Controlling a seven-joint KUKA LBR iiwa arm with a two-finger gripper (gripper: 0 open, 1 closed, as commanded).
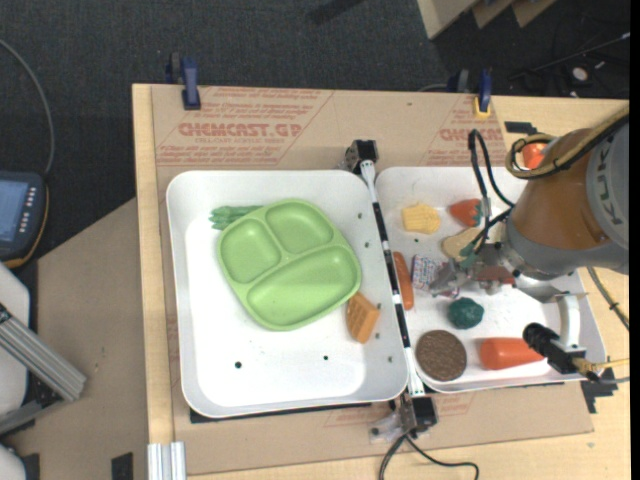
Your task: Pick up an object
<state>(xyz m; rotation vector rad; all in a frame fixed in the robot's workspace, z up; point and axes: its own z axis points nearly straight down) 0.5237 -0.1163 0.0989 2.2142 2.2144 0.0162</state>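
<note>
My gripper is low in the right bin, over the middle of a cluster of toy foods. Just below it lies a teal round object. A small purple-grey packet sits at its left and a beige piece at its upper side. Further out are a yellow cheese wedge, a red-orange piece, a hot dog along the bin's left wall, a brown round cookie and an orange carrot. The wrist hides what is directly under the gripper.
The left bin holds a green divided plate with a green stalk at its upper left, and an orange bread-like piece near the divider. The arm's orange band covers the right bin's far right side.
</note>
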